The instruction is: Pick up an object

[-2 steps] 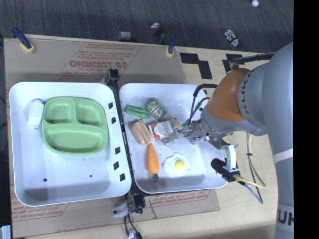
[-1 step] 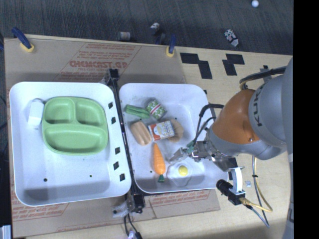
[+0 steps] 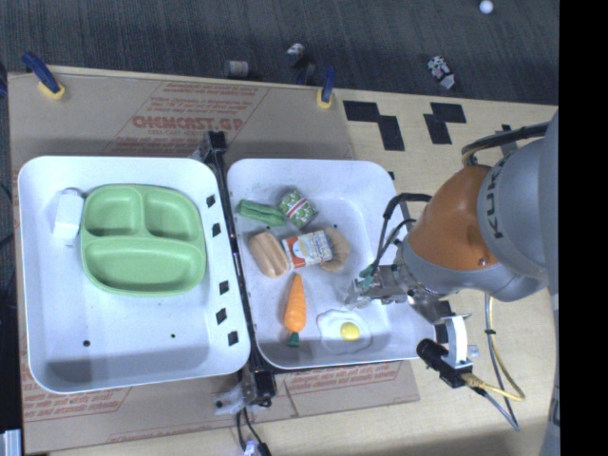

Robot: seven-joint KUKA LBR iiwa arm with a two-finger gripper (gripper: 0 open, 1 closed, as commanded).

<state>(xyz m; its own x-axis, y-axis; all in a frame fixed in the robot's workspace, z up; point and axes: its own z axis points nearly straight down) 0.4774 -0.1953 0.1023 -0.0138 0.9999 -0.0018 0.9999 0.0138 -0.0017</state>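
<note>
cardboard-covered desk [image 3: 190, 112]: gripper [image 3: 366, 288] hovers at right bin [image 3: 375, 183] right edge, state indeterminable; approach step; next, descend onto fried egg [image 3: 344, 329].

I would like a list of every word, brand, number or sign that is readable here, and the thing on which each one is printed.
"CHEMCAST GP": red print on the brown sheet under the bins, above the left bin.
"KU", the visible part of a brand name: on the grey arm.
Small red print on the same sheet, near its front edge: too blurred to read.
Label on the small carton in the right bin: too small to read.
</note>
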